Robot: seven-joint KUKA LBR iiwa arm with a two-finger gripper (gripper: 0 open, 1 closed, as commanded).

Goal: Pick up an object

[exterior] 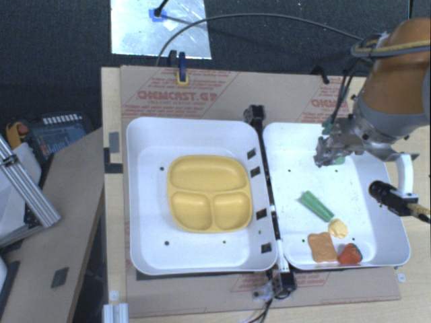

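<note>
So there are two white bins sitting side by side on the bench. The left bin (145,200) has a yellow divided tray (209,192) lying flat in the middle of it, three compartments, one long one on the far side and two smaller ones on the near side.

The right bin (296,147) is where the small stuff is. There's a green stick-shaped piece (316,205) lying at a slant roughly in the middle of the bin floor. Nearer to me, toward the near right corner, there's a little cluster: a pale yellow lump (338,229), an orange flat piece (322,247) just beside and nearer than it, and a red piece (349,254) right next to the orange one on its right. The orange and red ones look like they're touching, the yellow one sits just at the far edge of them.

The arm comes in from the right, grey with the orange part up top. The gripper (329,151) is down over the far half of the right bin, well apart from the green stick and the cluster near the front. Honestly I can't tell whether it's closed or not, it's just a dark blurry clump from here. There's a bit of green showing right by it, but I can't say what that is.

The bins sit on a brown cardboard sheet (202,93) with red print.
</note>
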